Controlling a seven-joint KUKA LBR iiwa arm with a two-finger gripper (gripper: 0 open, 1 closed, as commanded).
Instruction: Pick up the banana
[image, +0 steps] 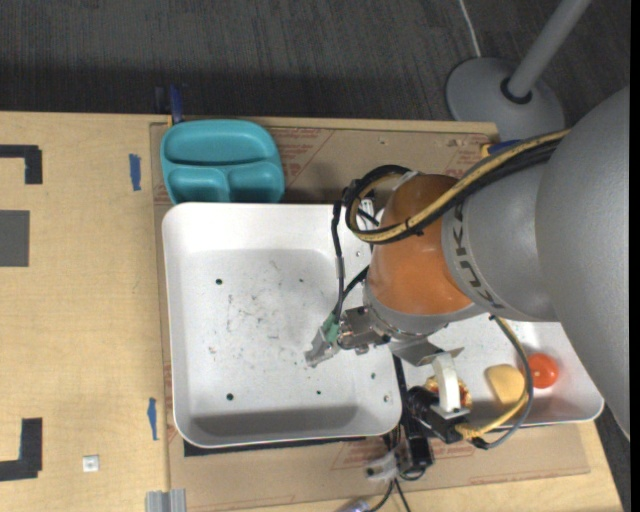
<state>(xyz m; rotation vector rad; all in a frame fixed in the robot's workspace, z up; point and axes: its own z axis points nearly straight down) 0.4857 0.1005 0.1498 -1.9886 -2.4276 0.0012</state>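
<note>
hand: the hand (322, 345) hung low over the left bin (200, 300); couldn't tell if it was spread or pinched

banana: honestly couldn't pick one out; closest guess was the yellowish lump (506, 382) in the right bin (585, 405), well off to the hand's right, beside an orange-red ball (543, 371)

step: looked like the reach stage, nothing grabbed

next: probably needed to swing right over that lump

count: two bins, one teal tray (222, 160) beyond the hand on the counter (80, 300)
</note>
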